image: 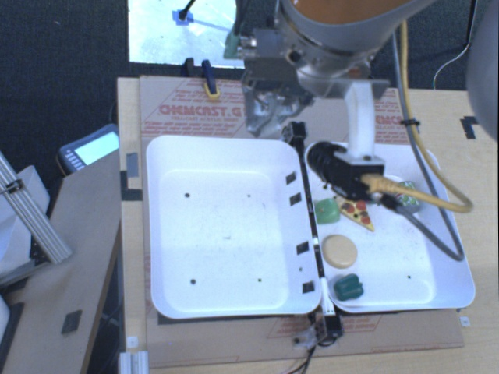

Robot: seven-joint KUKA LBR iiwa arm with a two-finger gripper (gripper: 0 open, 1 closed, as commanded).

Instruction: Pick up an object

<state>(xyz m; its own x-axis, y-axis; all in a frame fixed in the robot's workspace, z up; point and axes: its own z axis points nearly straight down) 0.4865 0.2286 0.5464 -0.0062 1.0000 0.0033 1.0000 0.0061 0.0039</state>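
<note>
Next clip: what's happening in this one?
A grey and orange robot arm hangs over the back of the right bin. That bin holds a pizza-slice toy, a light green piece, a tan disc and a dark green object, all lying loose. Nothing looks lifted yet.

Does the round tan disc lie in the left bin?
No, the tan disc lies in the right bin, near the divider.

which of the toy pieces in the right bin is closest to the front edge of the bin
The dark green piece, lying by the divider at the right bin's front rim. The round tan disc, the light green piece and the pizza slice all lie farther back.
</note>
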